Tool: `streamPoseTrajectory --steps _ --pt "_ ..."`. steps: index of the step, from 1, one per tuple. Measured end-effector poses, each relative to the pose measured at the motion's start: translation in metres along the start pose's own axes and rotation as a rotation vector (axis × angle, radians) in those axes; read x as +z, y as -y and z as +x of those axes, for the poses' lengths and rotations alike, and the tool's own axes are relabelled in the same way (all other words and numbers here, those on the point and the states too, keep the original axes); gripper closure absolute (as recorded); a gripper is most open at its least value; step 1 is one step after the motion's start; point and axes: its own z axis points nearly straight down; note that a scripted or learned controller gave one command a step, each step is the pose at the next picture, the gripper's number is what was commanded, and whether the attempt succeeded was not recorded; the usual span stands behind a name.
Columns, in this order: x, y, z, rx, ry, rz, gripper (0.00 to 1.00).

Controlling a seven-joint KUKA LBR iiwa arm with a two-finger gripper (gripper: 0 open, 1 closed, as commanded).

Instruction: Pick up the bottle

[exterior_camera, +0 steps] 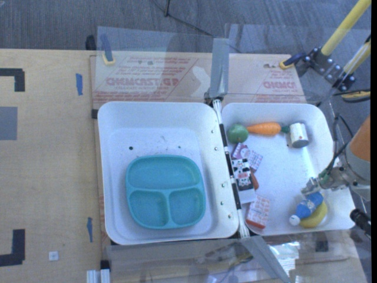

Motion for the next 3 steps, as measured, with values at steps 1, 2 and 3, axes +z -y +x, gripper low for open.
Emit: streamPoseTrajectory --steps 1,2,3 --pt "-0.107 -0.044 0.003 0.219 0.006 -0.001 1.0" --pt "-0.107 -0.044 0.003 0.218 0.006 -0.001 0.0" --pt "0.013 -0.07 0.029 0.202 0.009 -0.011 0.0"
